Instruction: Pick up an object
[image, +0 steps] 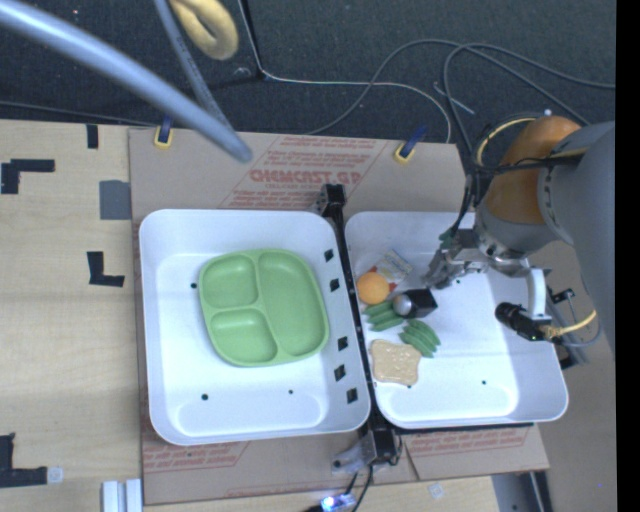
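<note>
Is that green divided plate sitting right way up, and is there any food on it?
Right way up and bare: the green plate shows its three hollows facing the camera, none holding food. It lies flat in the left bin.

Two shallow white plastic bins sit side by side on a flat brown cardboard sheet at the middle of the frame, the left bin holding a light green three-compartment plastic plate near its centre. In the right bin, against its left wall, a small round orange fruit lies uppermost, green bean pods just below and right of it, and a tan slice of toast lowest. The grey two-finger gripper reaches in from the right, just beside the fruit and above the pods.
</note>
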